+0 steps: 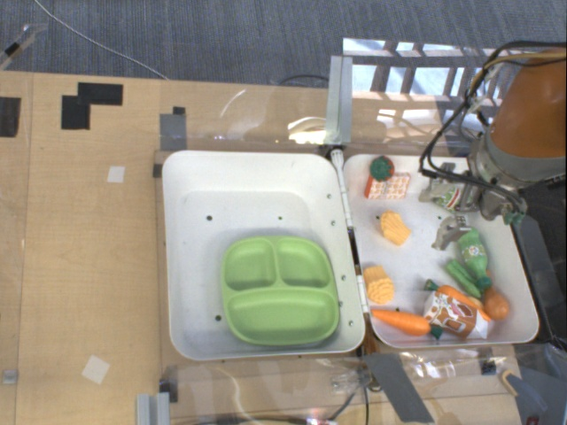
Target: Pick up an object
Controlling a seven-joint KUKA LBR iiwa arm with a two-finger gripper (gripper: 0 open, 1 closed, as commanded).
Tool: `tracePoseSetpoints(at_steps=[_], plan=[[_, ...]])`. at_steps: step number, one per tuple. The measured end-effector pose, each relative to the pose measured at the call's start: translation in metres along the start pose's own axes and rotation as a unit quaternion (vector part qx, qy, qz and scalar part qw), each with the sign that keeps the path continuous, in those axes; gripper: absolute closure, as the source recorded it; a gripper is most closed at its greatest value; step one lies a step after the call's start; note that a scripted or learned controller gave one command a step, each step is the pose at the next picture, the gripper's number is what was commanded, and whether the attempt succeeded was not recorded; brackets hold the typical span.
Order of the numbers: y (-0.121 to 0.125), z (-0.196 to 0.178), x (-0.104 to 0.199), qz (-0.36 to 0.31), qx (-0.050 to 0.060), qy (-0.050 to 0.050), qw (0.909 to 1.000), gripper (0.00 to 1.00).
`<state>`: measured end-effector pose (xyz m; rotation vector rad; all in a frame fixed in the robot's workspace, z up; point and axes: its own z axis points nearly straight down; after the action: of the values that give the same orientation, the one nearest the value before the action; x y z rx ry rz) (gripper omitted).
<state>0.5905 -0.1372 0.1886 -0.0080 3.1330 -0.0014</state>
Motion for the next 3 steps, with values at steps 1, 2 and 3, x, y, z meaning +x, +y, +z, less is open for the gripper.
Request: tracePoseSetpoints(at_steps=[1,2,3], plan=[[0.010,0.091,0.049,-0.034,0.001,-0.003,0.9994,0.00],[-0.045,0.102,-0.077,0.035,0.000,0.006,0.9994,0.00],[-0.070,0.101,-0.022,-0.051,0.001,-0.001,0.9987,0.00]])
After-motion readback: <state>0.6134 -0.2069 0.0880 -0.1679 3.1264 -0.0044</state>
